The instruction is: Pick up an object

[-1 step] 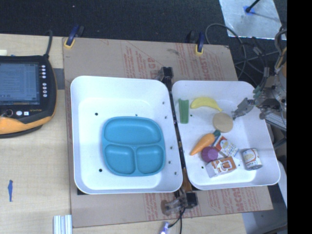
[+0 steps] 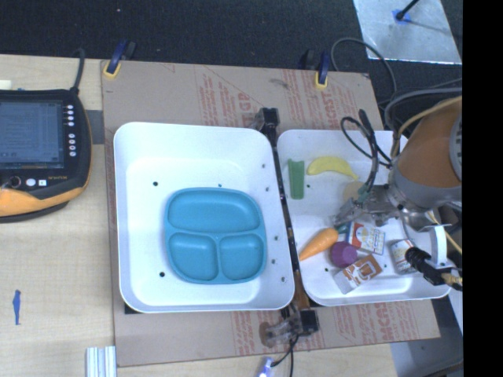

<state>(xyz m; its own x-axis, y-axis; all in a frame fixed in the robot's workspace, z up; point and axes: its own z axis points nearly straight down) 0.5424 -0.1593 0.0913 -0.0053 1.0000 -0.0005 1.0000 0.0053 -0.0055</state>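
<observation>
The right bin holds several small objects: a green block, a yellow banana, an orange carrot, a purple ball, a white carton with red and blue print and a brown and white packet. My gripper reaches in from the right and sits low over the middle of this bin, just above the carton and right of the carrot's tip. Its dark metal parts blur together, so I cannot make out anything held.
The left bin holds a blue divided tray. A tablet-like pendant lies on the bench at the far left. Cables loop above the arm's wrist at the right bin's back edge. Clamps sit on the cardboard's rear edge.
</observation>
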